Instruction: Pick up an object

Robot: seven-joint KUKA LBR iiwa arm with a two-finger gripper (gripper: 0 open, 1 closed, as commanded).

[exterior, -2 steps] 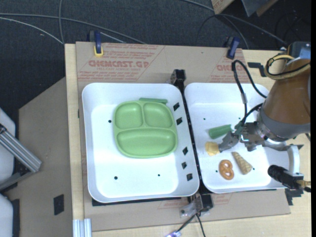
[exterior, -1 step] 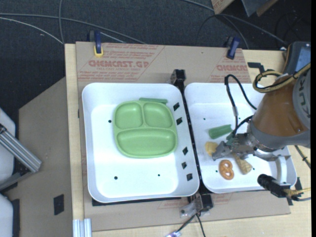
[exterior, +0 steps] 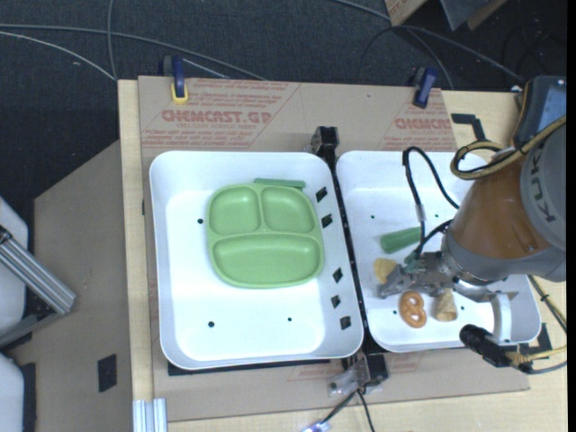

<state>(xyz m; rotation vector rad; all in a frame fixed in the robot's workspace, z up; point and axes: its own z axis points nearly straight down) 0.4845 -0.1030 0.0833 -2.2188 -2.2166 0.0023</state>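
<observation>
The right bin point(exterior: 378, 331) holds several small items. A green stick point(exterior: 400, 238) lies near its middle, with a pale yellow piece point(exterior: 385, 267) just below it. A brown pretzel point(exterior: 413, 309) and a tan lump point(exterior: 445, 310) sit near the front rim. My gripper point(exterior: 405, 280) is low inside this bin, directly above the pretzel and beside the yellow piece. The bulk of the arm point(exterior: 499, 228) hides the right part of the bin.
A green divided plate point(exterior: 265, 235) lies in the left bin point(exterior: 180, 322), with a thin green strip point(exterior: 281, 184) at its far edge. A black cable point(exterior: 416, 180) loops over the right bin's far half. Black clips line the divider between the bins.
</observation>
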